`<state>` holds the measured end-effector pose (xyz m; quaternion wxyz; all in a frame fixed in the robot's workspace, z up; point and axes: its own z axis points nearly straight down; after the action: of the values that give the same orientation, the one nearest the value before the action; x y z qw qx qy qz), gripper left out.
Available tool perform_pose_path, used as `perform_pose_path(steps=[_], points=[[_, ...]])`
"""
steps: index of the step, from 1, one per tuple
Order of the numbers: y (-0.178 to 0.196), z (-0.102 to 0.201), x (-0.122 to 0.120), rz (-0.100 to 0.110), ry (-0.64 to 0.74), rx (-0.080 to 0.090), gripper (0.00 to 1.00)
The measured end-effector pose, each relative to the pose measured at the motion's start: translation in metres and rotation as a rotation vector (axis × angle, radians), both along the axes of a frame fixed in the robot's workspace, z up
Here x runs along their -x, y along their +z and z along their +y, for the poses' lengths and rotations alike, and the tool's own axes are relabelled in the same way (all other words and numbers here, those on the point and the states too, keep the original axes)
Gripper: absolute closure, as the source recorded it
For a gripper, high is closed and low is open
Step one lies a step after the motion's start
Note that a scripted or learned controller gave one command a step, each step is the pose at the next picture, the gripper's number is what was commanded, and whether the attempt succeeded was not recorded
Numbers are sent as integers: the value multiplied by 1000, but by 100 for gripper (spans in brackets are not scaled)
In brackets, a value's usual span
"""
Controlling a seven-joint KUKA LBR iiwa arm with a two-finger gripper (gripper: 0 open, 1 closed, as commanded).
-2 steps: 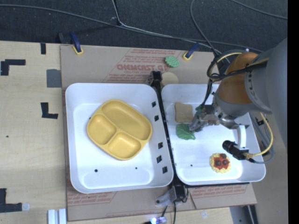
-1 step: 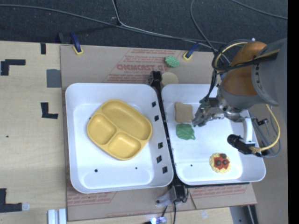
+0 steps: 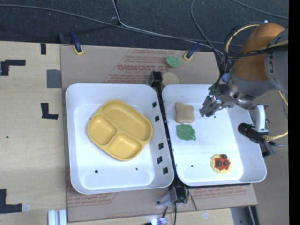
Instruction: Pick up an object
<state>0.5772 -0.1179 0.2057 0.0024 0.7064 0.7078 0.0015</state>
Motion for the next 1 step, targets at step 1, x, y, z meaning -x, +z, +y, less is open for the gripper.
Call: perform_pose_path(steps=[1], points=[[45, 4, -7, 3, 0, 0, 100]])
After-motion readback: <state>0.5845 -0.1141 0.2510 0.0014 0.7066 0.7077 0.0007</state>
